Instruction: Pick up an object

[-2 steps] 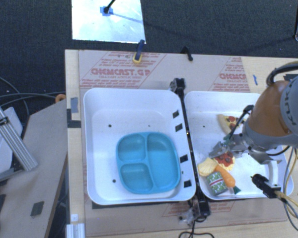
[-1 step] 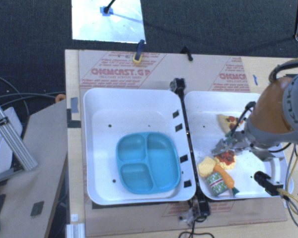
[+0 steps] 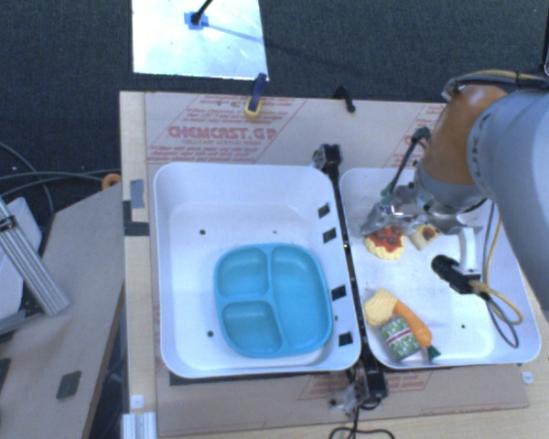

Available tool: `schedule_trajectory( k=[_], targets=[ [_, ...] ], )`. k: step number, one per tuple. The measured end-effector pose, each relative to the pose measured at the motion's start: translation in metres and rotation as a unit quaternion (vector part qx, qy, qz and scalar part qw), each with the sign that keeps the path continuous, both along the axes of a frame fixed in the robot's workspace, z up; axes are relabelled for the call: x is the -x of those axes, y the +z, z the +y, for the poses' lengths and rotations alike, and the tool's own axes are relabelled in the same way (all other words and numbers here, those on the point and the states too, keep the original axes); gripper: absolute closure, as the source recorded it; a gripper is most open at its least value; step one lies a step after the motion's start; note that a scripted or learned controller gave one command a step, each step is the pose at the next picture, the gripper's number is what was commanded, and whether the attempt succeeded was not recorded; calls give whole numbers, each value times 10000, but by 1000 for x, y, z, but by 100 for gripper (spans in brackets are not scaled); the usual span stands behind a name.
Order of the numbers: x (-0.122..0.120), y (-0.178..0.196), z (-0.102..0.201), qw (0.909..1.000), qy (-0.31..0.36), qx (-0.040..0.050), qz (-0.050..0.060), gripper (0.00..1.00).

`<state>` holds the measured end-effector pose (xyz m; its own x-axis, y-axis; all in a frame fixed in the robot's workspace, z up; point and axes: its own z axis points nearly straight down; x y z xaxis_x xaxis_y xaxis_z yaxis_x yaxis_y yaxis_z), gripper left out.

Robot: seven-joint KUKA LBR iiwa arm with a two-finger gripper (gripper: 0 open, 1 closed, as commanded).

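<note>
So the gripper (image 3: 391, 216) is down in the right bin (image 3: 508, 337), sitting right over a toy pizza slice (image 3: 385, 243), touching or nearly so. Can't tell from here if it has hold of anything. Just beside the slice there's one small tan piece (image 3: 425, 235). Nearer the front of that bin: one yellow corn-looking toy (image 3: 378, 306), one carrot (image 3: 414, 323) and one little can (image 3: 401, 341), all bunched together. The left bin (image 3: 192, 208) has one blue divided plate (image 3: 273, 299) with three compartments.
</note>
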<state>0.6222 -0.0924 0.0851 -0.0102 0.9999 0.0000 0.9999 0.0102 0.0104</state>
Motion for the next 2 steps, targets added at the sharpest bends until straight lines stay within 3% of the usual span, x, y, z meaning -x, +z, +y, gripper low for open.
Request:
schedule_trajectory(
  k=[1,2],
  targets=[
    [-51,108,33,10000,-2,2,-35,100],
    [12,117,101,10000,-3,-12,59,100]
  ],
)
